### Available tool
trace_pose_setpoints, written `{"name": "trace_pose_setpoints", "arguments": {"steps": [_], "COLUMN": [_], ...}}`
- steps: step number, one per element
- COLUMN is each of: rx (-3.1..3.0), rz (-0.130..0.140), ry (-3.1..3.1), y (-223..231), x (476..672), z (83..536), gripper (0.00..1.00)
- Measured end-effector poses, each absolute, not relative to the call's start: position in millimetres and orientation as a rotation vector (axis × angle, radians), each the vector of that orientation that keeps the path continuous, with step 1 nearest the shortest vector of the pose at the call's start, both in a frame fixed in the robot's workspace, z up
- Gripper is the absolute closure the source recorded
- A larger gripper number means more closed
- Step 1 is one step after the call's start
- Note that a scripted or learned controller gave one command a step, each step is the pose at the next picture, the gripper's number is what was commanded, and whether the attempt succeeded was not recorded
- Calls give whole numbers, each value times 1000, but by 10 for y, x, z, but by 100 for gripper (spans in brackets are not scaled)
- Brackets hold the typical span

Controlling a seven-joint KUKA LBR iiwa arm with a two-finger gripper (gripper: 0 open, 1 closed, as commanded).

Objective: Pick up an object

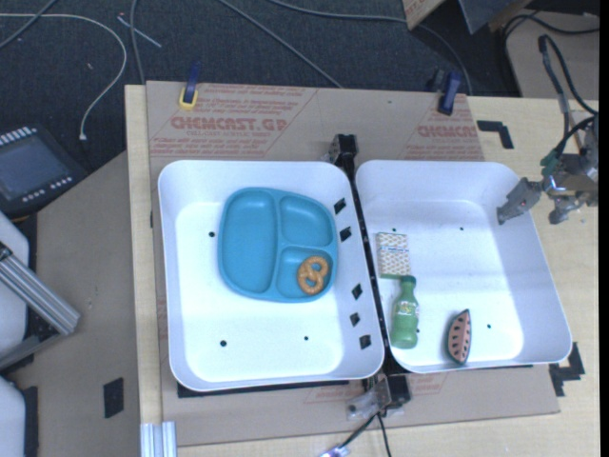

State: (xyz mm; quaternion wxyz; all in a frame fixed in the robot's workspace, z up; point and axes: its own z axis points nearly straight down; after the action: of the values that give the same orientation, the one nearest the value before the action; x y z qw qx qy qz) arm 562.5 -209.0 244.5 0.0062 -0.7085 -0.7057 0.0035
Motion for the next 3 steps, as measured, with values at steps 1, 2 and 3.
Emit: {"name": "trace_pose_setpoints", "arguments": {"steps": [1, 2, 3], "rx": [-2221, -2218, -2216], "rz": [0, 4, 3], "ry": [-2221, -2216, -2217], "y": [-2082, -2151, -2077], "x": [5651, 5571, 5553], "z": [2520, 2009, 1560], "gripper": [0, 0, 0]}}
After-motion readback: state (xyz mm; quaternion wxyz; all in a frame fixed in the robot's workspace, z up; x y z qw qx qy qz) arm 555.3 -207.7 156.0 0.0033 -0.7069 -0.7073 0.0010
